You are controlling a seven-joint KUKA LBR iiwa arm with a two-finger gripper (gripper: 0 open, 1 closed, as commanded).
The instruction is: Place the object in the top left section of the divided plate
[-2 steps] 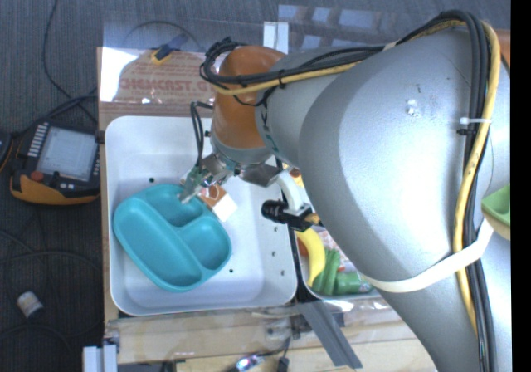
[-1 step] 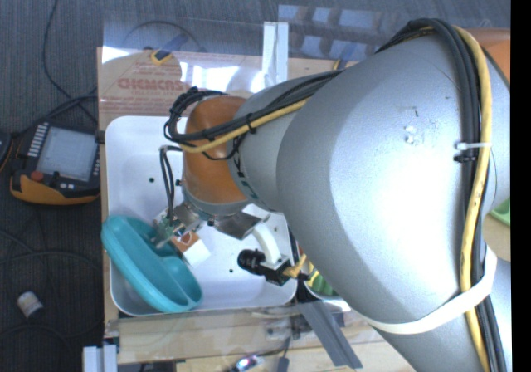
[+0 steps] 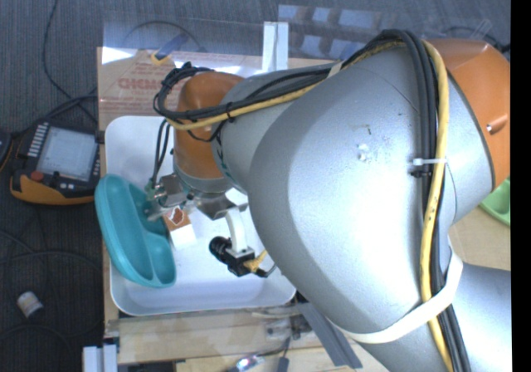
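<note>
A teal divided plate [image 3: 133,229] lies tilted against the left wall of the white left bin [image 3: 199,300], its left rim raised over the bin's edge. My gripper [image 3: 168,203] hangs just over the plate's right rim, below the orange wrist band. A small brown-and-white object [image 3: 177,221] sits right at the gripper's tip, beside the plate's right edge. The view does not tell whether the gripper holds it or whether it rests on the bin floor. The grey arm hides most of the bin's right half and the bench beyond it.
Printed cardboard [image 3: 137,80] lies behind the bin's far wall. A teach pendant [image 3: 54,164] and cables lie on the carpet to the left, with a small grey cylinder [image 3: 29,304] lower down. A green thing [image 3: 504,200] shows at the right edge.
</note>
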